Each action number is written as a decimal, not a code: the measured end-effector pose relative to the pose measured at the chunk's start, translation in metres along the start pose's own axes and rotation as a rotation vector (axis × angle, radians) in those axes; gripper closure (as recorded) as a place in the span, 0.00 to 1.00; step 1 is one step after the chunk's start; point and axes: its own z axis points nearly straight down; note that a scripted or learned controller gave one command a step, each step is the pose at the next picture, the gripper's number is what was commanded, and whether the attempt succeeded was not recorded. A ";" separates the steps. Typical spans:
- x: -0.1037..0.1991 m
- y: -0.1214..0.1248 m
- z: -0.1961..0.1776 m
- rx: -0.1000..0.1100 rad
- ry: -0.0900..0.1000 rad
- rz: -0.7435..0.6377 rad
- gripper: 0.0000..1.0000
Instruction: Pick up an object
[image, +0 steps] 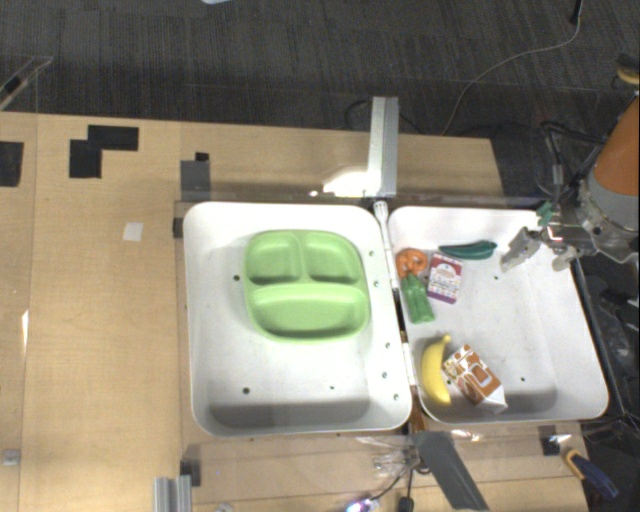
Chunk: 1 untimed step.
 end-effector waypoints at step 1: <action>0.061 0.067 0.084 -0.002 0.000 -0.207 0.00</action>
